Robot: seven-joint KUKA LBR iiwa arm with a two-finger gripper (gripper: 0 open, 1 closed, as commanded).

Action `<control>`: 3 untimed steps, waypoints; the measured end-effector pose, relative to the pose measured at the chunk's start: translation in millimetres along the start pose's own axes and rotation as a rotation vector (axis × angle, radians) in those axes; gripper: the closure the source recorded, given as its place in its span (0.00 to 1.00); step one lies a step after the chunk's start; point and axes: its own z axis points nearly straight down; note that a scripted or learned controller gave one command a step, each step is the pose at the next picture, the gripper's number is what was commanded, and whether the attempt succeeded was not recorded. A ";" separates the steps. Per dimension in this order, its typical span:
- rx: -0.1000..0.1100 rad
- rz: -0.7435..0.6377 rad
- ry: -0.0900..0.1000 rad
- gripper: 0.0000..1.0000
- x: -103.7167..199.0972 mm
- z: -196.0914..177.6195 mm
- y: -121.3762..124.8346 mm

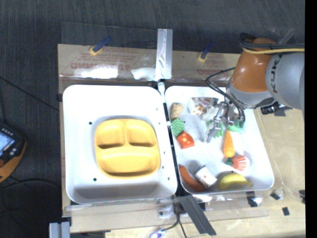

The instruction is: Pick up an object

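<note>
Below the slanted camera, two white bins are seen side by side on the tabletop. The left bin carries a yellow divided tray. The right bin is crowded with small toy foods: a carrot, a red piece, a green checked piece, a banana and a white block among them.

The arm is brought in from the right, and the gripper is lowered into the upper middle of the right bin. Its metal fingers are pointed down and toward the left, with nothing visibly caught between them; whether they are parted or closed cannot be told from this slant.

The carrot is judged the likeliest target. It lies just beside the fingers, to their right and a little nearer the front of the bin, with its long axis running almost front to back, green top toward the arm. A short shift right and forward would be called for, with the fingers set across that axis. A slip is to be feared on the tapered body
</note>
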 end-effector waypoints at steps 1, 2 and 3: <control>-0.004 0.155 -0.032 0.00 62.1 1.4 7.8; -0.002 0.166 -0.036 0.00 124.2 1.9 -30.1; -0.004 0.209 -0.035 0.00 29.3 1.2 -16.4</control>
